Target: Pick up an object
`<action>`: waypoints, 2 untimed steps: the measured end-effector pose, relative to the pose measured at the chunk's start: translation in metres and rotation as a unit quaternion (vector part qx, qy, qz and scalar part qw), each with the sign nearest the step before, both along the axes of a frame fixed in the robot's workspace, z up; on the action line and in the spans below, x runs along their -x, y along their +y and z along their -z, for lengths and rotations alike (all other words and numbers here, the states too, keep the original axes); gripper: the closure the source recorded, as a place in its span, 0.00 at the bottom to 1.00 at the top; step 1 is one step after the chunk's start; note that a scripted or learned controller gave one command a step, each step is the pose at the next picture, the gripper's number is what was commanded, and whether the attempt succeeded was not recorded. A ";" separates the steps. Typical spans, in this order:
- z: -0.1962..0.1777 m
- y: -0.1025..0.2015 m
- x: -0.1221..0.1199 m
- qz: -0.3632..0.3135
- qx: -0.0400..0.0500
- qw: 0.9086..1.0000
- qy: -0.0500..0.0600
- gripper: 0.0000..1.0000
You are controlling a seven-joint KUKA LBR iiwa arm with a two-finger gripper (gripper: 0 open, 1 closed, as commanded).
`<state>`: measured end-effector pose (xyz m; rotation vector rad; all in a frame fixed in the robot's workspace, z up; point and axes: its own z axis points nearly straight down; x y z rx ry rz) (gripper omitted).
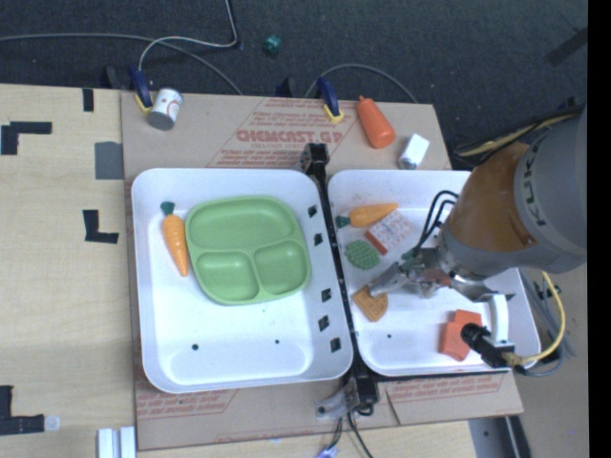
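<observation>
Grey fingers (382, 280) spread slightly apart over waffle piece (370, 304).

Claw (380, 284) hovers over right bin (420, 356) toys.

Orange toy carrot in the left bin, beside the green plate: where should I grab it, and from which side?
Grip the orange toy carrot across its thicker upper body, coming straight down. It lies flat along the green divided plate, so close across its narrow width; the gap on the plate side looks tight.
</observation>
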<state>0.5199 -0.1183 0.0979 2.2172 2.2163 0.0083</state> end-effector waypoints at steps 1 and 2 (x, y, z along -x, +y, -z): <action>-0.088 -0.080 -0.041 0.000 0.001 1.000 0.003 0.00; 0.010 -0.104 -0.075 -0.001 0.001 1.000 0.001 0.00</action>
